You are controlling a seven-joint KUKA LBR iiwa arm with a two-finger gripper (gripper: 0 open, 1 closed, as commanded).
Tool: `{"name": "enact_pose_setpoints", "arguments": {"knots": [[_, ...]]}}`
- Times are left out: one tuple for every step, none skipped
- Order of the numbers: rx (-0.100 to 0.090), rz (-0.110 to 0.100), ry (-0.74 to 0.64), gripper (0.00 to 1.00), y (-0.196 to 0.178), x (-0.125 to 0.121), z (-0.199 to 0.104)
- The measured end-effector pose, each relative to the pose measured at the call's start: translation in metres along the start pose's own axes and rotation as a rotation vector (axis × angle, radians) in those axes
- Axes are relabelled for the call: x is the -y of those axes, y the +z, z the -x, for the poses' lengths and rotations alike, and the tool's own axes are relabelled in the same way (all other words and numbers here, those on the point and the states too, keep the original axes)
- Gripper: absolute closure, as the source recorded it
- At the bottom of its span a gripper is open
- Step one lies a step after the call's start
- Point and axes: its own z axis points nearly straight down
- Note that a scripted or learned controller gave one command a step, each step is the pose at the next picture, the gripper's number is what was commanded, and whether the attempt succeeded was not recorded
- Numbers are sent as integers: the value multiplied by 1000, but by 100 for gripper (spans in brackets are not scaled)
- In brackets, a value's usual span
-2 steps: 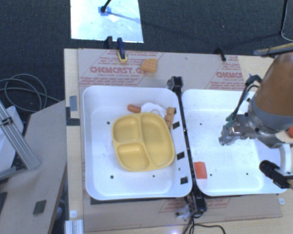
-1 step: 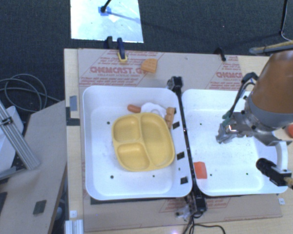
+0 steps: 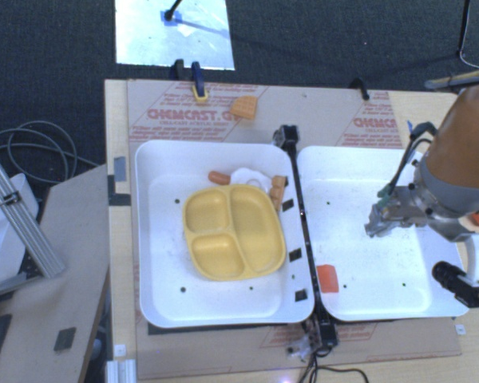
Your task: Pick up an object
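Arm in from the right, gripper (image 3: 381,220) low over the right bin (image 3: 359,306), toward its middle-right. Cannot tell what state the gripper is in; too small and blurred, and nothing shows clearly in its grasp.

Closest candidate: a small orange block (image 3: 326,277) at the near-left corner of the right bin, lying close to the wall by the divider. It sits well apart from the gripper, nearer and further left.

Left bin (image 3: 156,238) holds a yellow divided tray (image 3: 231,231) in the middle, with a small orange sausage-shaped piece (image 3: 219,178), a white piece (image 3: 247,177) and a tan piece (image 3: 279,188) at the tray's far edge.

Judgement: still the approach. To do it well, shift left and nearer until centred over the block, then descend straight. The wall crowds one side, so set the grip line along the wall, not across it. Risk: clipping the bin rim or nudging the block tighter into the corner.
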Motion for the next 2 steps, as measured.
{"name": "enact_pose_setpoints", "arguments": {"knots": [[-1,-1,-5,100,1,-4,-15],[0,-1,-1,100,11,0,-5]]}}
